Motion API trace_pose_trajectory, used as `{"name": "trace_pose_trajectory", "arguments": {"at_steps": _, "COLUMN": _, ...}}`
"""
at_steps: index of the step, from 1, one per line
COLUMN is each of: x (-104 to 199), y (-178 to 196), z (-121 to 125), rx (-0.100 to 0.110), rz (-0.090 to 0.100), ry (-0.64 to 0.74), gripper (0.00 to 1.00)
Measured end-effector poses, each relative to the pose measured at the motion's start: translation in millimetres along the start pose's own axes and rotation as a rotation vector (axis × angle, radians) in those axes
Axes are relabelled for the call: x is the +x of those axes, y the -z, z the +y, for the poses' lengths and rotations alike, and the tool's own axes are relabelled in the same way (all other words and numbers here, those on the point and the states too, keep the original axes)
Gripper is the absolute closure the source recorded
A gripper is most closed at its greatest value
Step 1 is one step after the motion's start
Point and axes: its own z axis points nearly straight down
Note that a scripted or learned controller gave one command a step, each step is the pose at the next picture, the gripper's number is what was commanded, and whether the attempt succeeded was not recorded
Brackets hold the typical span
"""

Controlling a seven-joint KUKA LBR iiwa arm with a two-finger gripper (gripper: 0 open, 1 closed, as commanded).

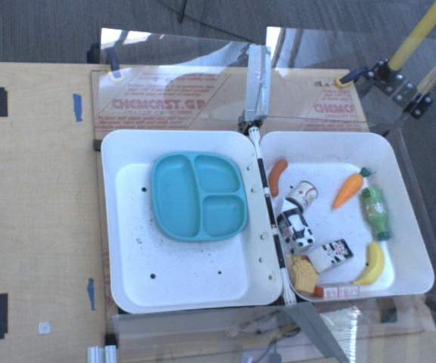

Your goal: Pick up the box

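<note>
Box (331,253) lies in right bin (406,172), near front wall, tilted. Black-and-white cow-patterned toy (296,229) just behind it, tan cracker-like piece (303,275) at its left corner, banana (372,264) close right. We judge best approach straight down, jaws across box's short sides, clear of neighbours. Box looks like printed card: flat faces, sharp edges, likely light. Gripper state: we cannot tell. Left bin (127,278) carries smooth teal divided plate (199,196).

Bright even overhead light, glare on the clear panels (202,66), soft shadows, perhaps slightly blurred throughout
</note>
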Motion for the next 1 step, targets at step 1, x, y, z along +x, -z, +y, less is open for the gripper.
{"name": "trace_pose_trajectory", "arguments": {"at_steps": 1, "x": 3.7, "y": -243.3, "z": -4.0, "rx": 0.006, "rz": 0.004, "ry": -0.167, "gripper": 1.00}}
